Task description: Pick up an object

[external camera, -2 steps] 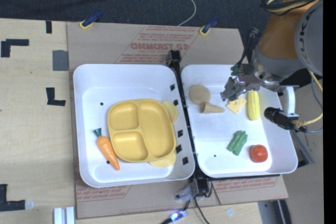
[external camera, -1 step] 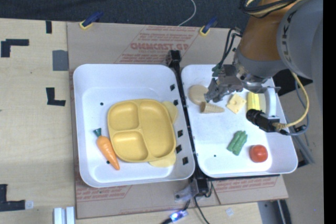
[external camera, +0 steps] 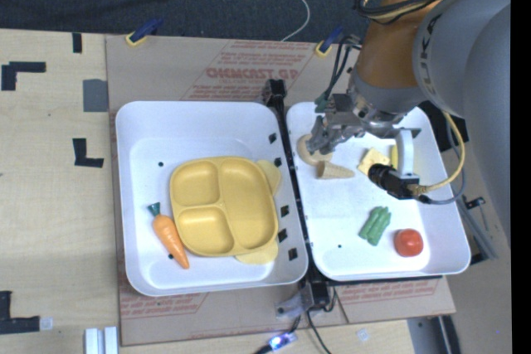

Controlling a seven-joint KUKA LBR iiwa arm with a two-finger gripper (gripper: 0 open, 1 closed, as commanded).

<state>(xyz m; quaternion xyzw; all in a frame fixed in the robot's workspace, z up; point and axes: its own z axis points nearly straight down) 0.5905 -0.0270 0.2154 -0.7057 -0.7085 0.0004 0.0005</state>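
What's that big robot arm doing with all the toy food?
The grey and orange robot arm is reaching into the right bin, and its gripper is down near a tan wedge-shaped piece at the back. It is trying to pick something up, but I can't tell if it has anything yet. A green vegetable and a red tomato lie nearby. The left bin has a yellow divided plate and a carrot.

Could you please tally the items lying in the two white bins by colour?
Yellow: 2, the divided tray and a cheese piece
Orange: 1, the carrot
Tan: 1, the wedge
Green: 1, the vegetable
Red: 1, the tomato
Total: 6
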